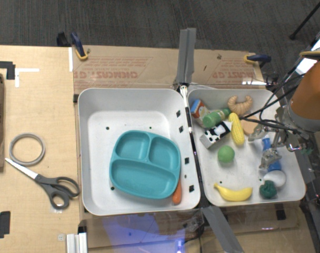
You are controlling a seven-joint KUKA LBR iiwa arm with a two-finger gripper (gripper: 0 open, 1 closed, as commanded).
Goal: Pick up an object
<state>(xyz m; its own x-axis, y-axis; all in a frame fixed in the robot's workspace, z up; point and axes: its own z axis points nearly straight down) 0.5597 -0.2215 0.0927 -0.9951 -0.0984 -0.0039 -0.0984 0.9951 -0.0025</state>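
My gripper (pixel 269 157) hangs low over the right side of the right bin (pixel 244 181), under the arm's orange band (pixel 311 91). Just below it lie a blue and white object (pixel 275 168) and a dark green object (pixel 268 190). A small blue item (pixel 265 143) sits right behind it. Farther left in that bin are a banana (pixel 233 193), a green ball (pixel 226 154), a corn cob (pixel 237 128), a green bottle (pixel 215 117), a black and white block (pixel 215 135) and a tan twisted piece (pixel 240 104).
The left bin (pixel 97 109) holds a teal divided plate (pixel 146 164) with an orange carrot (pixel 177 194) by its right edge. On the bench to the left lie scissors (pixel 49 183) and a tape roll (pixel 27 148). Cables (pixel 270 107) run from the arm across the right bin's far corner.
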